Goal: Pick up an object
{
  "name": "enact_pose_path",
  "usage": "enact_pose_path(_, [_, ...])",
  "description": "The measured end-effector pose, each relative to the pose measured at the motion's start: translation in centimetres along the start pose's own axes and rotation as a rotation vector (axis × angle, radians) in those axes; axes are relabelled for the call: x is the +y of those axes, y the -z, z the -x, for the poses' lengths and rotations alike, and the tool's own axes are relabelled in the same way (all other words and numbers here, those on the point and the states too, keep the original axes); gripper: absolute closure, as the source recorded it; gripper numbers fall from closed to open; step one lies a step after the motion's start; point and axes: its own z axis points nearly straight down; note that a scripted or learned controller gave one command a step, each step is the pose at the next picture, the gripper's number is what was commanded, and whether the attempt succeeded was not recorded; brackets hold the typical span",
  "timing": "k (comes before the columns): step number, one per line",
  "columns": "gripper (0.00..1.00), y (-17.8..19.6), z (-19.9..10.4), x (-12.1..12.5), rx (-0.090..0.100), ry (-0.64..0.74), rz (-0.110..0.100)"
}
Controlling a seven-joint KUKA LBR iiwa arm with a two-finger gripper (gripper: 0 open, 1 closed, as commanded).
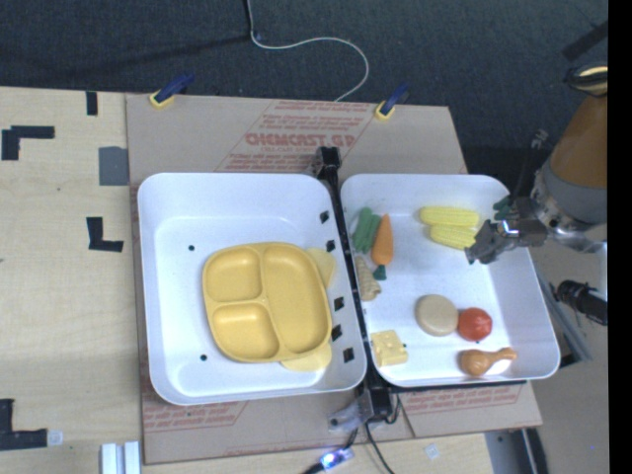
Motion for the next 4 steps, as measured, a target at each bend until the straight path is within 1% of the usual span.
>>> enact_pose_path(1, [1.00, -1.1, -5.0, -1.7, 0.003, 0.003, -0.006])
enact_pose_path(2, [1.00, 0.9, -9.7, -2.2, 0.003, 0.005, -0.003])
enact_pose_path(3, [1.00, 0.2, -9.9, -3.2, 0.001, -0.002, -0.006])
enact_pose_path(4, [1.00, -1.1, -9.8, -2.8, 0.000, -0.002, -0.006])
